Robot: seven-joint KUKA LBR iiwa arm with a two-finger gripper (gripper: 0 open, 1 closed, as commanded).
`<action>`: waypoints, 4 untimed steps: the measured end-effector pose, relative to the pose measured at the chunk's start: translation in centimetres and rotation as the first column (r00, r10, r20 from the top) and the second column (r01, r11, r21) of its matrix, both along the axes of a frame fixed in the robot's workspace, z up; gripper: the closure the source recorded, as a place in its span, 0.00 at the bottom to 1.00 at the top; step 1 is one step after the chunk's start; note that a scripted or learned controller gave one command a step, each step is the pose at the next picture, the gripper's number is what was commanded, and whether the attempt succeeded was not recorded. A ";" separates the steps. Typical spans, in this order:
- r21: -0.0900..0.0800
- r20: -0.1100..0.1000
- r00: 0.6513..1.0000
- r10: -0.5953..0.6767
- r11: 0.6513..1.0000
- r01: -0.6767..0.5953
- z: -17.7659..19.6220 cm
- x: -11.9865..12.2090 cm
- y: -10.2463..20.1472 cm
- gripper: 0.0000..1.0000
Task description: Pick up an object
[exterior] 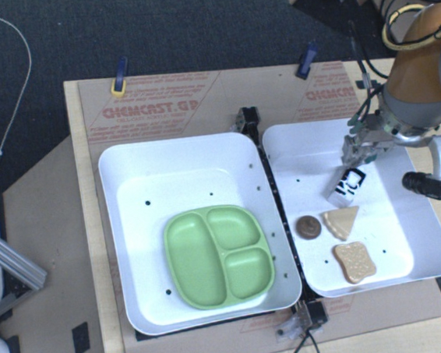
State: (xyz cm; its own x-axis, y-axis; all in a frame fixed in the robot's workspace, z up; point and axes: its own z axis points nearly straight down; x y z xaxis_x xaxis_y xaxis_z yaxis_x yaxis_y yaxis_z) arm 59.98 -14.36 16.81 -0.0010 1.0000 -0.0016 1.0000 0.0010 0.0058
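Nearest the camera: 1 black clip w/ cables at the front seam btwn the 2 white bins. Left bin holds 1 green divided plate, 3 compartments, lying flat toward the front. Right bin holds 4 items. Front-most is 1 toast-like slice, tan. Just behind it, 1 pale wedge-shaped piece, and beside that to the left, 1 round brown cookie-like disc, apart from the wedge. Further back, 1 small black-and-white block, tilted, near the wedge but not touching it.

The gripper hangs directly above and behind that block, its tips very close to the block's far end; can't tell from this angle whether the claw is spread or closed, or if it touches the block. 1 grey arm w/ orange band comes in from the right.

Bins sit on a brown cardboard sheet w/ red print. At its far edge, 2 blue clamps: and. 1 more black clip at the rear seam. Beyond: dark blue carpet, 1 thin white cable at the left.
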 end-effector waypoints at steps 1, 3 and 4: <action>-0.001 0.003 1.000 0.000 1.000 0.000 5.4 1.2 -0.3 1.00; 0.005 -0.009 1.000 0.004 1.000 -0.004 8.8 1.4 5.7 1.00; 0.005 -0.009 1.000 0.005 1.000 -0.005 7.7 0.1 11.8 1.00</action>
